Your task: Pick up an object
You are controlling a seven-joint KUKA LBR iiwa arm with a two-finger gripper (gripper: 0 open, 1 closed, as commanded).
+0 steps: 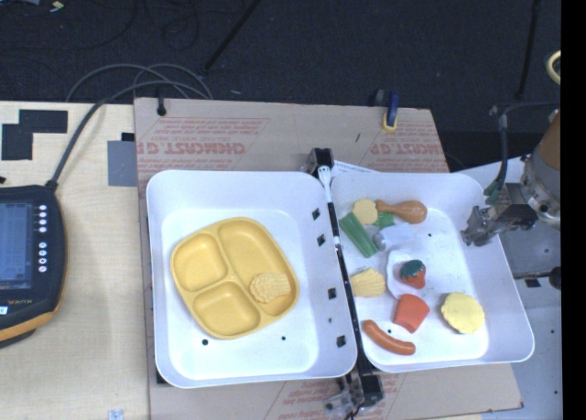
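Here the gripper (pixel 478 229) hangs at the right rim of the right bin (pixel 513 327); whether it is released or clenched cannot be told at this scale, and no object is seen in its grasp. The arm (pixel 549 171) leads away from it to the right.

Nearest the gripper, to its left and slightly lower, a tomato (pixel 413 273) with a green top rests on a small white dish (pixel 399 267). Below the gripper, near the bin's lower right, lies a yellow round (pixel 462 312). Left of that sits a red-orange block (pixel 410 311), and lower still a sausage (pixel 388 337) lies at a slant.

Level with the gripper but farther left, a drumstick (pixel 401 212) points toward a pale yellow piece (pixel 365 211); just beneath these lies a green stick (pixel 358 233). A yellow wedge (pixel 368 283) sits by the bin's left wall. All these objects are apart from the gripper.

Well to the left, beyond the joint between bins, the left bin (pixel 183 194) bears a yellow tray (pixel 206 263) of three compartments; a corn piece (pixel 269 287) lies in its right-hand compartment. Farthest left, a pendant (pixel 27 258) with a screen rests on the bench (pixel 82 382).
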